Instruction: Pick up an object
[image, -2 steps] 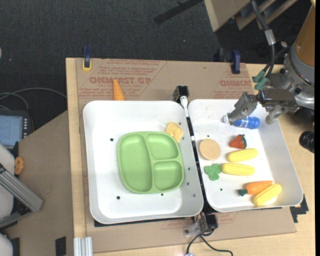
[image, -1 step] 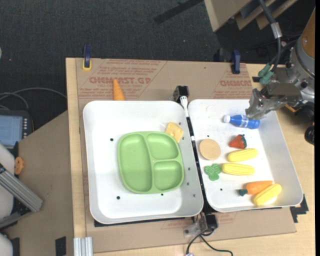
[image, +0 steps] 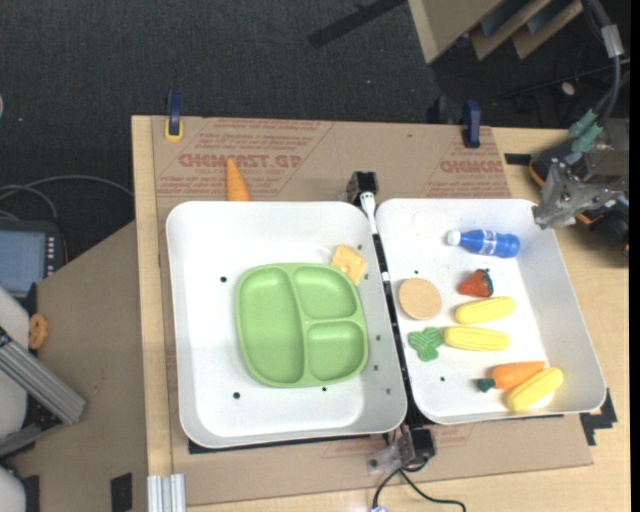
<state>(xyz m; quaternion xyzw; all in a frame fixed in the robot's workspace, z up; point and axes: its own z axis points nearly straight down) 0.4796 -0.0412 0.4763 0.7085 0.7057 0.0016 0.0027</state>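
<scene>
Yellow corn (image: 535, 389) lies in right bin (image: 570, 300); gripper (image: 570, 200) state apparently unreadable.

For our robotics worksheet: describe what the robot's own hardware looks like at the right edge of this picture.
The gripper is a grey, boxy metal assembly with orange-brown patches. A teal connector sits above it, and dark cables loop upward from it.

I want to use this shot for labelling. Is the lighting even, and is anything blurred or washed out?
Camera view: even, soft lighting with faint shadows; the white bins look bright, nearly washed out; the green tray and blue bottle are sharp; the gripper at the right is dim and slightly soft.
</scene>
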